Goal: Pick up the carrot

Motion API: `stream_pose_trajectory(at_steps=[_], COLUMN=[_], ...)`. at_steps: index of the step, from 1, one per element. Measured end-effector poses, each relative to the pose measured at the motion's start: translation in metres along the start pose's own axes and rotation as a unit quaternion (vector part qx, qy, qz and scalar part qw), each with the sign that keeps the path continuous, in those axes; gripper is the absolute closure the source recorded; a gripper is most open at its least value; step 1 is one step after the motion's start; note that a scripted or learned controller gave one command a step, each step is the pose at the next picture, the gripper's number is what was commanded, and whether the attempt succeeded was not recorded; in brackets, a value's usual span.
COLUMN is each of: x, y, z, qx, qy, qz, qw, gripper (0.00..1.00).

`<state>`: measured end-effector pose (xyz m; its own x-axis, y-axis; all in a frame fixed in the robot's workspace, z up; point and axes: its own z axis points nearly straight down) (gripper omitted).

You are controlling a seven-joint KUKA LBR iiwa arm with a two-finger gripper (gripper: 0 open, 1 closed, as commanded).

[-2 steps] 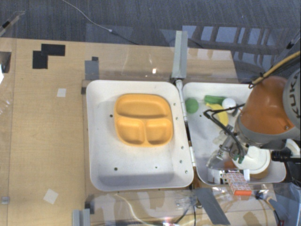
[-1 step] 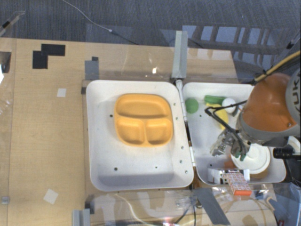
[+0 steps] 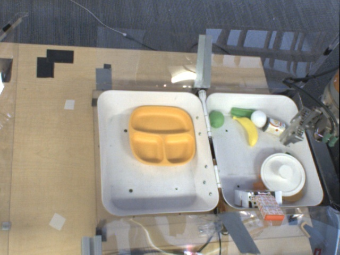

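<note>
My gripper (image 3: 294, 130) hangs over the right edge of the right bin (image 3: 228, 158), just right of a small white and brown container (image 3: 275, 125). Nothing shows between its tips. An orange sliver (image 3: 259, 185) peeks out from under the white bowl (image 3: 282, 173) at the bin's front right. It may be the carrot, but most of it is hidden and I cannot tell for sure. The gripper stands well behind that spot, toward the bin's far right side.
The right bin also holds a green ball (image 3: 217, 119), a green item (image 3: 242, 112), a banana (image 3: 248, 130), a white ball (image 3: 258, 119) and a small box (image 3: 265, 202) at the front. A yellow divided plate (image 3: 162, 134) lies in the left bin (image 3: 114, 158).
</note>
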<state>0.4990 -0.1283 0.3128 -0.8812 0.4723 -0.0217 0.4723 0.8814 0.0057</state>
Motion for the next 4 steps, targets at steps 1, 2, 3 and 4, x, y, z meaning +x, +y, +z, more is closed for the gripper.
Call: stream_pose_trajectory(at_steps=[1, 2, 3, 4], x=[-0.029, -0.027, 0.0, -0.029], y=[-0.072, -0.073, -0.036, -0.075], z=[-0.173, -0.028, 0.16, 0.047], qx=[0.002, 0.001, 0.0, 0.002], qy=[0.002, 0.009, 0.014, 0.001], qz=[0.011, -0.155, -0.165, -0.114], qw=[0.9999, 0.9879, 0.9862, 0.9935], gripper=[1.0, 1.0, 1.0, 1.0])
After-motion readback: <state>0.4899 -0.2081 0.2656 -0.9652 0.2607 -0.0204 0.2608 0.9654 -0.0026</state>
